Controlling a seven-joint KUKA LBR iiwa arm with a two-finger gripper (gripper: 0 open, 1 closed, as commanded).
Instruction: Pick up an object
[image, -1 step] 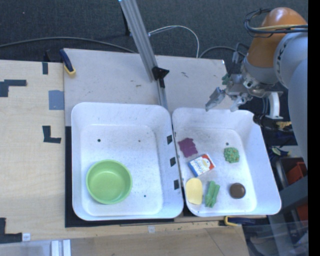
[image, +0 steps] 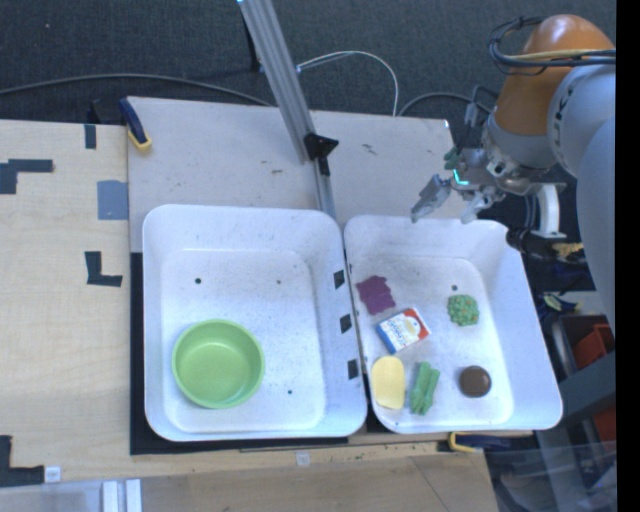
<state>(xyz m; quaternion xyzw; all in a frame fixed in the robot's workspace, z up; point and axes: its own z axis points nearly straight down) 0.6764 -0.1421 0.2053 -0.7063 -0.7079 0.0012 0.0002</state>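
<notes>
I see the two-finger gripper (image: 448, 203) hovering above the far rim of the right shallow white bin (image: 505, 290), fingers spread apart with nothing between them. Candidate objects lie in that bin: a purple flat piece (image: 375, 294), a small white, blue and red carton (image: 402, 329), a bumpy green broccoli-like piece (image: 462, 309), a round brown ball (image: 474, 380), a yellow oblong piece (image: 388, 382) beside a green pod (image: 424, 387) (nearly touching). The left white bin (image: 240, 240) holds a light green plastic bowl (image: 217, 363).
</notes>
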